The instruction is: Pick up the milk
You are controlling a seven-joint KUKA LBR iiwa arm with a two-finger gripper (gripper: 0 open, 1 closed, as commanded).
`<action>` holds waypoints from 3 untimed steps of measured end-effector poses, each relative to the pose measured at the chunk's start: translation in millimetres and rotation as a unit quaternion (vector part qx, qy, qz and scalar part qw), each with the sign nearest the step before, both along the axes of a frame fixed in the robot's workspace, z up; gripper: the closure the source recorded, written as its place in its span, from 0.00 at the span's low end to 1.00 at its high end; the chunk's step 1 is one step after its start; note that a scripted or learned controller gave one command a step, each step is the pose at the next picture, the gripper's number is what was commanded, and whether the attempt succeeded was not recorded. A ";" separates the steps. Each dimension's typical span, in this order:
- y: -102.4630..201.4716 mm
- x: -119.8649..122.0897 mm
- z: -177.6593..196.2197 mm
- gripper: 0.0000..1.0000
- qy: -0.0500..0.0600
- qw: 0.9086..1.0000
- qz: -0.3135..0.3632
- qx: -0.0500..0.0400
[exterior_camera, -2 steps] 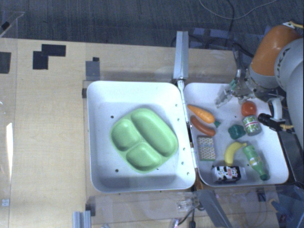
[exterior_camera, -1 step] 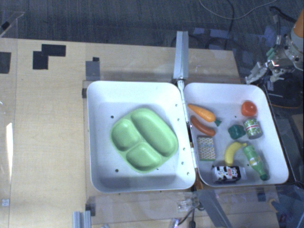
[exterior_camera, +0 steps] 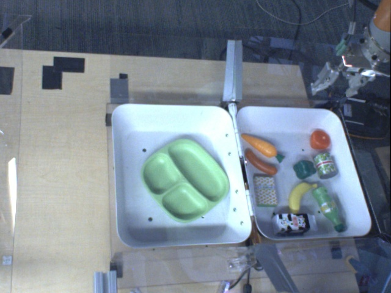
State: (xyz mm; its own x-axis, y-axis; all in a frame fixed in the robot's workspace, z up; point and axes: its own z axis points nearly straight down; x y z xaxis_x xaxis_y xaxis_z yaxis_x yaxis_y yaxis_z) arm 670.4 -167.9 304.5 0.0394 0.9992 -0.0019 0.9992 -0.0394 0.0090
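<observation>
We see the wooden surface (exterior_camera: 61, 182) carrying two white bins side by side. The left bin (exterior_camera: 131, 224) holds a green divided plate (exterior_camera: 185, 179). The right bin (exterior_camera: 348, 145) holds the smaller items: a carrot (exterior_camera: 258, 144), a sausage (exterior_camera: 261, 162), a checked packet (exterior_camera: 265, 190), a banana (exterior_camera: 300, 195), a green bottle (exterior_camera: 328, 207), a can (exterior_camera: 325, 165) whose label we cannot read, a tomato (exterior_camera: 319, 139), and a small dark green piece (exterior_camera: 303, 169). The milk (exterior_camera: 291, 223), a black-and-white cow-patterned carton with no legible writing, lies at the bin's near edge, just below the banana. The tool (exterior_camera: 339, 78) hangs above the surface beyond the right bin's far corner, its fingers spread and grasping nothing.
</observation>
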 end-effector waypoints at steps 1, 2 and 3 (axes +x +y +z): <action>77.9 -37.8 -148.6 0.00 0.002 1.000 0.030 0.001; -3.3 -10.4 -216.4 0.00 0.000 1.000 0.029 0.000; -31.9 -0.4 -211.2 0.00 0.006 0.982 0.189 0.005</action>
State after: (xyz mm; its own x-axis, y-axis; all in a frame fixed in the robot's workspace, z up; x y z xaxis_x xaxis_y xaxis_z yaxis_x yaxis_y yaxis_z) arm 670.0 -199.8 93.3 -0.3348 0.9423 0.0095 0.9423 0.3348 -0.0021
